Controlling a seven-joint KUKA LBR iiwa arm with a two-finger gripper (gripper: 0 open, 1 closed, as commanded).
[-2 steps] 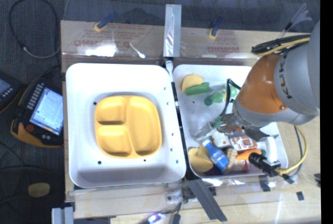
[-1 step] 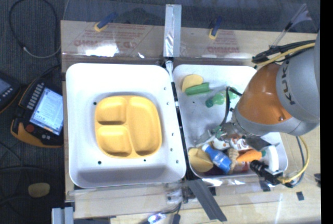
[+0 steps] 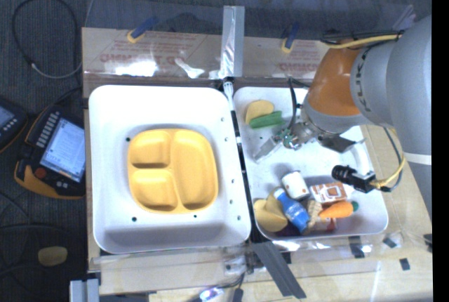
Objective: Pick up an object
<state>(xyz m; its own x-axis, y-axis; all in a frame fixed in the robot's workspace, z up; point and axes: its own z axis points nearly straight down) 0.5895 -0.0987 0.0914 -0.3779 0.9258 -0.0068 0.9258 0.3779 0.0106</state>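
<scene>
Holding a yellow tray (image 3: 172, 171), left bin (image 3: 112, 107); right bin (image 3: 375, 220) (cluttered) has end effector (image 3: 277, 144), possibly spread.

The right white bin (image 3: 375, 223) holds the pickable clutter: a pale yellow rounded piece (image 3: 258, 109) touching a green pod-shaped toy (image 3: 266, 121) near its far corner, and (heaped at the near edge) a blue bottle (image 3: 291, 209), orange carrot (image 3: 337, 210) and small printed carton (image 3: 330, 192).
</scene>
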